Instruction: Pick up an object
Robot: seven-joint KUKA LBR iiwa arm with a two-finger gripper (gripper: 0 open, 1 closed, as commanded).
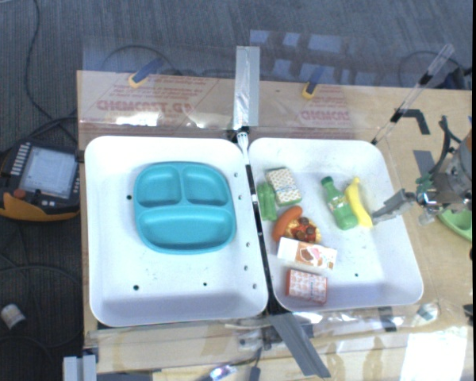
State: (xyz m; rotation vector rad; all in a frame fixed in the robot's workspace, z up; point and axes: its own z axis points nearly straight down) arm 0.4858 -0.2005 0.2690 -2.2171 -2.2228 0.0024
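Banana [358, 202] lies right of bottle [338, 203] in right bin [397, 280]; light, rigid, slippery; grasp across mid-body. Gripper [438, 199] at right rim; opening and contents cannot be determined

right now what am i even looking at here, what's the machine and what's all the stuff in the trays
One camera looks down at a slant on a bench with two white bins. The left bin holds a blue divided plate. The right bin holds toy food: a banana, a green bottle, a carrot, a checkered block and two small boxes. The machine is a robot arm reaching in from the right; its gripper sits beyond the right bin's edge, and I see nothing held in it. Its job is picking up one object.
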